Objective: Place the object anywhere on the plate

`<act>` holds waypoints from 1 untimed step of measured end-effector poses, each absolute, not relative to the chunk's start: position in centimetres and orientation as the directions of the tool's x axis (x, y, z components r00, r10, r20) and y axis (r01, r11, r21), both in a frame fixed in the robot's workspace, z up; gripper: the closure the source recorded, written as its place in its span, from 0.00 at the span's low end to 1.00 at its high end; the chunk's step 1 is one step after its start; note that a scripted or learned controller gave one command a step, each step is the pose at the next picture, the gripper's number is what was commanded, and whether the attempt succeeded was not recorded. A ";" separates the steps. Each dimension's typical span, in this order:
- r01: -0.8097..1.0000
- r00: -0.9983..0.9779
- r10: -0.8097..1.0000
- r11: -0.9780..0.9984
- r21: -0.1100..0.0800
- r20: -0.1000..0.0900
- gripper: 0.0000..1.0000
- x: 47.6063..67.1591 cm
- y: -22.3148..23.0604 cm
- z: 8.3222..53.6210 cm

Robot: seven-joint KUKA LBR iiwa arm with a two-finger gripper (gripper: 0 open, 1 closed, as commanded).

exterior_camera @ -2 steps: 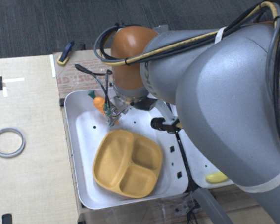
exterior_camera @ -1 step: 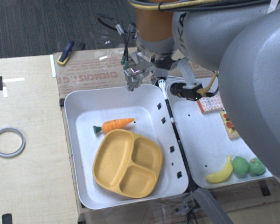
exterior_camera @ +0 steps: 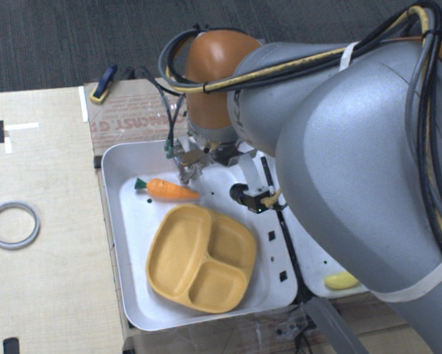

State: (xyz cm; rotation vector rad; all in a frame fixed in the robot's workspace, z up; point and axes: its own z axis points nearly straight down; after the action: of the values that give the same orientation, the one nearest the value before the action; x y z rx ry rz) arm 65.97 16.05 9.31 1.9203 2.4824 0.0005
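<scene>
desk [exterior_camera: 46,308], far left: 1 roll of tape [exterior_camera: 11,225], lying flat, not part of the job. left bin [exterior_camera: 126,245]: 1 toy carrot [exterior_camera: 171,190], orange w/ green top, lying on the bin floor just above the plate's upper rim, apart from it. 1 yellow plate [exterior_camera: 202,258], 3 compartments, nothing in them. gripper [exterior_camera: 186,170] sits right over the carrot's thick end; jaws' state: cannot tell from here, arm blocks it, so no claim of a hold. judgement: carrot looks light, rigid plastic, smooth and tapered, so apt to slip or roll; best taken across the thick middle, not the tip. right bin [exterior_camera: 313,269]: 1 small yellow item [exterior_camera: 341,281], partly hidden under the arm.
</scene>
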 end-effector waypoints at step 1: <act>0.967 -0.253 0.967 0.253 0.002 -0.005 1.00 66.0 16.0 10.3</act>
State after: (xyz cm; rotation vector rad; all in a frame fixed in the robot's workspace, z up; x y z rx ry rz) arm 66.01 15.99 10.28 1.9164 2.4829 -0.0018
